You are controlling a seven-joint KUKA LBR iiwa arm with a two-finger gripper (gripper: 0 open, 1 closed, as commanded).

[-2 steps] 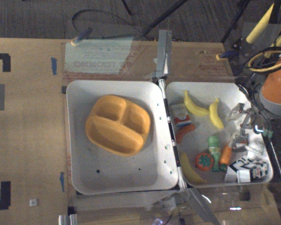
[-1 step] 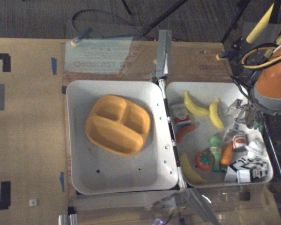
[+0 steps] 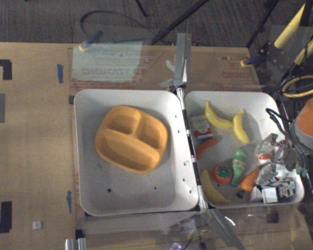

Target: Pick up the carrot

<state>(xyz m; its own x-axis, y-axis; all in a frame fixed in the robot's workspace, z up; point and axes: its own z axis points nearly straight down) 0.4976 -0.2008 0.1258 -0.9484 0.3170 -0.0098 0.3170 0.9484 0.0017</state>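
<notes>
On the table (image 3: 31,155), the left bin (image 3: 88,191) holds an orange divided plate (image 3: 131,138). In the right bin (image 3: 261,100), the hand (image 3: 268,171) hovers just beside the carrot (image 3: 249,180), near a tomato (image 3: 222,173); whether it is open, I cannot tell.

- Wooden worktop (image 3: 31,155) carries two white bins, touching side by side.
- Right bin (image 3: 261,100) sits under the tool (image 3: 274,165).
- Left bin (image 3: 94,191) lies well beyond it.
- Blue tape bits (image 3: 59,73) dot the far-off boards.
</notes>
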